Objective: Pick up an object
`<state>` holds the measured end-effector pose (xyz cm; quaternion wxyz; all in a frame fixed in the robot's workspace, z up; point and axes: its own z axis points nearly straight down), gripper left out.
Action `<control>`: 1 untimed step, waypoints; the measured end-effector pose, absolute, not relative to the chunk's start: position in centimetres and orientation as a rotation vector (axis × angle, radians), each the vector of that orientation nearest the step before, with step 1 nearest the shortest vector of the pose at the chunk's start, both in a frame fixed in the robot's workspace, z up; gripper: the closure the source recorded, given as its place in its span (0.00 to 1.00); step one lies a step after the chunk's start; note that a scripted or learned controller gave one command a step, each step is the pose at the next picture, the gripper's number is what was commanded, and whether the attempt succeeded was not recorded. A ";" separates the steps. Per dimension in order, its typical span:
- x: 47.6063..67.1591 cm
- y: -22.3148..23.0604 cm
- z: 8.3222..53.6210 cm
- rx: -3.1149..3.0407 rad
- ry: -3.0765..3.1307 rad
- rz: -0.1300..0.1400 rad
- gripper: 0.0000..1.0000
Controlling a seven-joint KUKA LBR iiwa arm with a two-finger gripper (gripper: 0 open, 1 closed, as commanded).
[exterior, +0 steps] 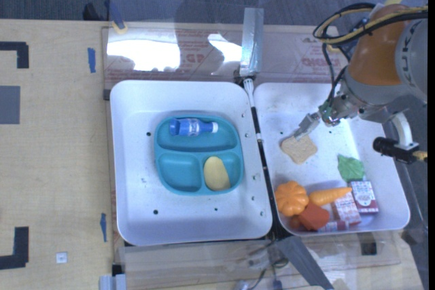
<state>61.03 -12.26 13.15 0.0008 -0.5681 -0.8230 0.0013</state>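
The end effector [307, 124] hangs low in the right white bin [401, 214], just above the flat tan bread slice [300, 148]. How far it is open cannot be told. Nothing looks lifted; grasping and raising remain to be done.

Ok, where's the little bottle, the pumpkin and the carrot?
bottle [193, 127], camera view, middle of its blue body.
pumpkin [291, 197], camera view, top of its orange skin.
carrot [330, 195], camera view, middle of its length.

Wooden bench [47, 166], 2 white bins: left bin [129, 166], right bin [384, 180]
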 end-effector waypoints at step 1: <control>58.5 -11.9 9.2 -1.713 -2.650 -0.009 0.00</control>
